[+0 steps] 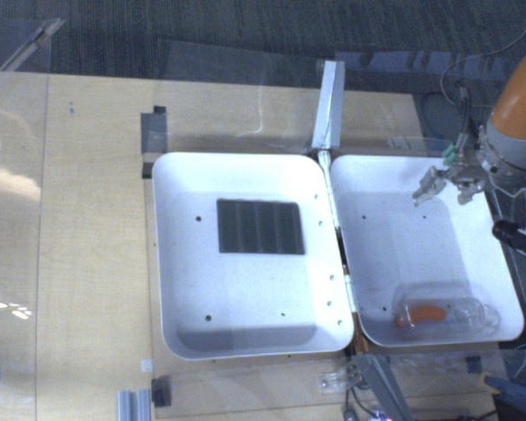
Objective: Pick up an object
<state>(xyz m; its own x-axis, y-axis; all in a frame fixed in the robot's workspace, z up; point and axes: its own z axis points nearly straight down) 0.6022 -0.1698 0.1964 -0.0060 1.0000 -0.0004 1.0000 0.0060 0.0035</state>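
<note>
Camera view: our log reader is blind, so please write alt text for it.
The gripper hangs over the far side of the right bin, fingers spread and holding nothing. A clear plastic bottle with orange inside lies at that bin's near edge. The left bin shows a dark grated rectangle.

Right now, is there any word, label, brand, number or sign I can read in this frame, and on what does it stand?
None can be read.
Clear bottle in the right bin: an orange patch shows, with no lettering that I can make out.
Dark ribbed pad in the left bin: plain ribs, no text.
Gripper and bench: no markings legible.
</note>
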